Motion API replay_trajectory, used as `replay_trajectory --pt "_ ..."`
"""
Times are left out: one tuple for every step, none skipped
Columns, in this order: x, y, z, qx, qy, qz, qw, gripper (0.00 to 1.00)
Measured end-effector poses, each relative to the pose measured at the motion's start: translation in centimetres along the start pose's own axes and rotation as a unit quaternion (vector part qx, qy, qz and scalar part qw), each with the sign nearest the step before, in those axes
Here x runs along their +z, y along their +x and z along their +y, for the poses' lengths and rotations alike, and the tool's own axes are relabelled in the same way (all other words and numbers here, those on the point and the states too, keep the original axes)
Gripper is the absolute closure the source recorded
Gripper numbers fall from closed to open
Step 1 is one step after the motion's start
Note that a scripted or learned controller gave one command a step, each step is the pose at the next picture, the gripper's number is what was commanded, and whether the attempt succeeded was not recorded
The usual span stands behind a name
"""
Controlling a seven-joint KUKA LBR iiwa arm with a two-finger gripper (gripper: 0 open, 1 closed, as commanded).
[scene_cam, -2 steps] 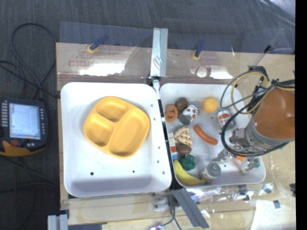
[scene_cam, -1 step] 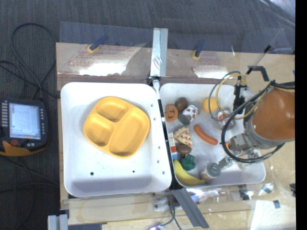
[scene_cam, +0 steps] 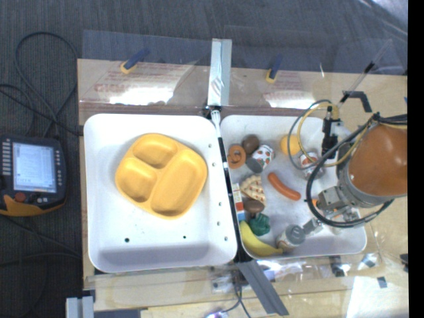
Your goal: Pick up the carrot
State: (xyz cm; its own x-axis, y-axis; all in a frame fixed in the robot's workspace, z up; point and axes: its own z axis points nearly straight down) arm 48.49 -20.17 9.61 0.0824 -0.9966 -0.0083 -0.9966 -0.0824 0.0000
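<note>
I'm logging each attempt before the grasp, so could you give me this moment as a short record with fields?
target: carrot, lying loose near the middle of the right bin
gripper: gripper low over the bin's near edge, nearer the camera than the carrot
neighbours: banana, green toy, waffle piece
left bin: left bin holds a yellow divided plate
beside bench: teach pendant

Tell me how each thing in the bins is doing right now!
carrot: lying flat on the right bin's floor, nothing gripping it.
gripper: low in the right bin, below the carrot in the picture, apart from it.
yellow plate: right way up in the left bin, its compartments bare.
banana: lying along the right bin's front edge.
right bin: holds the toy food.
</note>
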Motion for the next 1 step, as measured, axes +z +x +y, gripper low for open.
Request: replay_trajectory --pt "0.16 0.32 0.0 -0.02 -0.002 -0.005 0.9998 0.0"
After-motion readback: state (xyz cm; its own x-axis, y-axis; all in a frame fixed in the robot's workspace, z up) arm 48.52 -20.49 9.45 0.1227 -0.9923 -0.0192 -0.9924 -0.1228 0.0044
